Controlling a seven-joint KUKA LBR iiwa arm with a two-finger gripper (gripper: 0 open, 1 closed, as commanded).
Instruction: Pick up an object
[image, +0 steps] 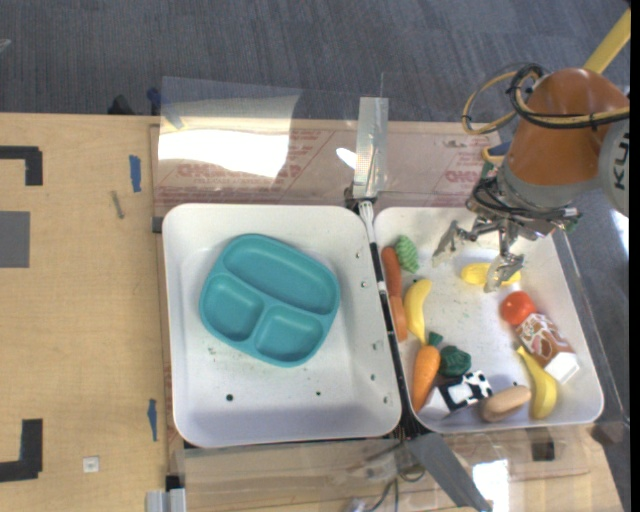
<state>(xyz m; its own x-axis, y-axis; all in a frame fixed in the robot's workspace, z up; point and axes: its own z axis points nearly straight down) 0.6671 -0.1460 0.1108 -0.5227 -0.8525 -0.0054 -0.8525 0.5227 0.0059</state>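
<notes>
The gripper (482, 253) hung spread open over a small yellow toy (478, 272) near the right bin (585, 395)'s back edge. It looked like light, stiff, slick plastic, so I'd pinch across its middle.
</notes>
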